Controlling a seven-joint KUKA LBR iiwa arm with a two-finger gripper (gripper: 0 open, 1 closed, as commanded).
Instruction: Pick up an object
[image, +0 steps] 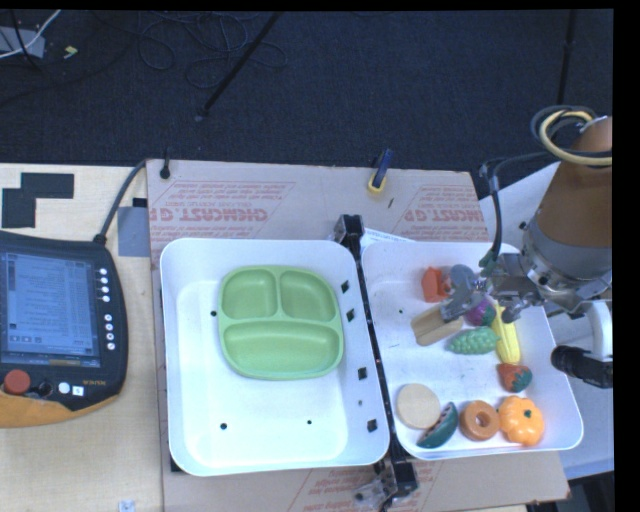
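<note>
The tan wooden block (437, 325) looks like the object in play here: a small light-brown wedge, plain and flat-sided, lying tilted in the right bin (400, 300), roughly in the middle of its left half. The pincer (466, 300) sits right at the block's upper right end, touching or almost touching it, but I honestly can't tell whether the fingers are spread or closed, it's just a grey metallic clump from this angle. Can't say the block is between them either.

The rest of the toy food is crowded around it. An orange-red piece (434, 283) sits just above the block, toward the far edge of the bin. A green bumpy thing (473, 342) lies just right of the block, with a purple piece (482, 312) peeking out under the pincer, and a yellow corn cob (507, 338) stands beside those. A strawberry-looking piece (515, 377) is just below the corn.

Along the near edge of the right bin there's a beige round cookie (417, 405), a watermelon slice (439, 426), an orange donut (479, 420) and a small orange pumpkin (520, 419) at the near right corner, all well apart from the pincer.

The left bin (190, 400) holds a green divided plate (281, 322), sitting toward its far side. A teach pendant (55, 325) rests at the left edge of the bench (90, 460).
</note>
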